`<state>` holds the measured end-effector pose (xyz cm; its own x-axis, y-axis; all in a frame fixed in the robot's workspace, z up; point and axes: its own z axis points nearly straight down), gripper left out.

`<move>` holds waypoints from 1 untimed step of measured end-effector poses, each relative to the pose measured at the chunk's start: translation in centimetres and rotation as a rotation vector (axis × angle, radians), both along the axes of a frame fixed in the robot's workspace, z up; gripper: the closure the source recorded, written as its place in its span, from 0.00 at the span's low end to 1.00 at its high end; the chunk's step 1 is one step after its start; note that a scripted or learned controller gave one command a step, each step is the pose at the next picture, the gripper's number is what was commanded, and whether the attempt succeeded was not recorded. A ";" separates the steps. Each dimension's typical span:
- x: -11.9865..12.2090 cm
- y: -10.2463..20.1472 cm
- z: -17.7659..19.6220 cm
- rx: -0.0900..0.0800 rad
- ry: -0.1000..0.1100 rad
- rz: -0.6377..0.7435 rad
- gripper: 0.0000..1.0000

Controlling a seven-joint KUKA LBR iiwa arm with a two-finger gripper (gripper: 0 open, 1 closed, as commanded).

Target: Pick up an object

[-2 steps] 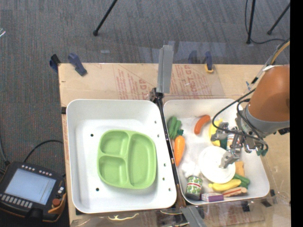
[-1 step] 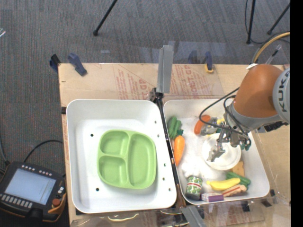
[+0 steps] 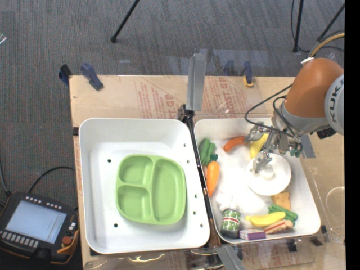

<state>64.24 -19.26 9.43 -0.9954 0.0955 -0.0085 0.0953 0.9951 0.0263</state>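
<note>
The right bin [image 3: 311, 198] holds several toy foods. An orange pepper [image 3: 234, 144] and a yellow piece [image 3: 257, 145] lie at its back, and a carrot [image 3: 212, 176] and a green vegetable [image 3: 207, 149] lie along its left wall. A white round plate [image 3: 273, 179] sits in the middle. A small can [image 3: 230, 221], a banana [image 3: 260, 219], green beans [image 3: 283, 211], a sausage [image 3: 279, 226] and a tan cracker [image 3: 280, 199] fill the front. My gripper [image 3: 263, 161] hangs low over the plate's back left rim, right beside the yellow piece.
The left bin [image 3: 93, 151] holds a green divided plate [image 3: 151, 188]. A metal post [image 3: 196, 86] stands behind the wall between the bins. Black cables loop from the wrist over the right bin's back edge. A teach pendant [image 3: 36, 225] lies off the bench at the lower left.
</note>
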 end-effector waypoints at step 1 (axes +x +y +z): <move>0.2 0.0 1.3 -0.008 -0.002 0.008 1.00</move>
<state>64.44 -19.22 10.69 -0.9961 0.0872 -0.0116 0.0870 0.9960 0.0189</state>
